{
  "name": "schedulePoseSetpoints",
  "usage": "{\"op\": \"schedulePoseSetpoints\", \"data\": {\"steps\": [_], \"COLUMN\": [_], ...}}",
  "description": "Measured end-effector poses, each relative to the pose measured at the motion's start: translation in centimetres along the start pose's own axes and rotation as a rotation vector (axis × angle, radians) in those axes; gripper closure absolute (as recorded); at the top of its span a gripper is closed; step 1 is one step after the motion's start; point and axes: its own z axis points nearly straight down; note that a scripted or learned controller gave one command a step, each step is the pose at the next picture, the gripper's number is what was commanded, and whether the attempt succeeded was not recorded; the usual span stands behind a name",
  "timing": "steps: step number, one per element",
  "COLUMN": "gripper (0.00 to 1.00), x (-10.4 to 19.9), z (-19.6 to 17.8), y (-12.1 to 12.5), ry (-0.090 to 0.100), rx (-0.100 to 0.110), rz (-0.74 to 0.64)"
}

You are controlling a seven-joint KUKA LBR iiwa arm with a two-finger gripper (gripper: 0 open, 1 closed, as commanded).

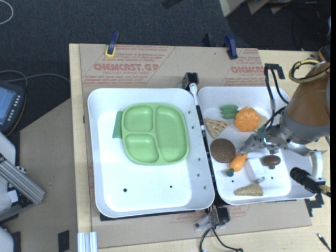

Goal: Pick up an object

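Observation:
The right bin (278,96) holds several toy foods: an orange fruit (247,118), a green bean pod (228,110), a tan triangular slice (216,126), a round brown cookie (223,149), a small carrot (238,161), a dark brown lump (271,160) and a pale wedge (249,190). My gripper (254,143) hangs low in the middle of this bin. It is just below the orange fruit, right of the cookie and above the carrot's top end. Nothing is visibly held in it.
The left bin (105,182) holds a green divided plate (155,133) with a green item tucked under its left edge. A black divider rail (200,125) runs between the bins. The arm's body covers the right bin's right side, with cables (273,88) above it.

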Motion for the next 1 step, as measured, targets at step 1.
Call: {"op": "schedulePoseSetpoints", "data": {"steps": [1], "gripper": [0.00], "x": [0.09], "z": [3.21], "y": [-0.03], "ry": [-0.001], "rx": [-0.004], "rz": [0.000]}}
